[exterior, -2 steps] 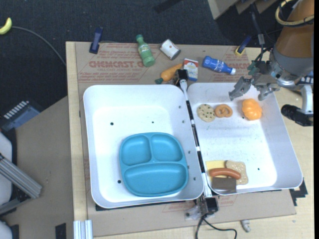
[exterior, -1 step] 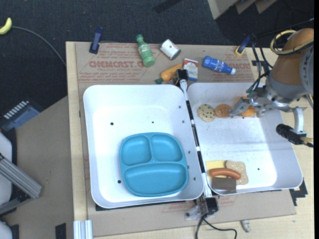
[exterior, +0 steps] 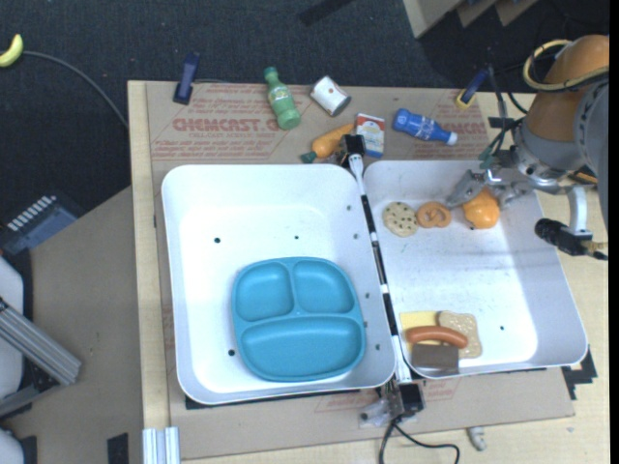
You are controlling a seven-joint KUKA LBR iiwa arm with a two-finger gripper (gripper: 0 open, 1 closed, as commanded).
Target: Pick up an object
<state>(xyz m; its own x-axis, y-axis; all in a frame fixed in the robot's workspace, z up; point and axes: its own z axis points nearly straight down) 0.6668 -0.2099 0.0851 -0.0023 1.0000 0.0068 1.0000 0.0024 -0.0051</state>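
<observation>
The right bin (exterior: 527, 293) holds a round cookie (exterior: 399, 218), a small brown doughnut-like piece (exterior: 432, 215) and an orange fruit-like object (exterior: 482, 213) in a row near its far wall. My gripper (exterior: 484, 189) hovers at the far right of this bin, right over the orange object, and its fingers look open with nothing between them. The grey arm with its orange band (exterior: 571, 75) reaches in from the right. Near the bin's front edge lie a hot dog (exterior: 440, 336), a toast slice (exterior: 466, 325), a yellow slice (exterior: 414, 319) and a dark grey piece (exterior: 435, 359).
The left bin (exterior: 193, 259) carries a blue divided plate (exterior: 298, 317). Behind the bins on the board lie a green bottle (exterior: 282, 100), a white can (exterior: 330, 95), a small carton (exterior: 368, 133), a blue bottle (exterior: 424, 127) and an orange piece (exterior: 329, 144).
</observation>
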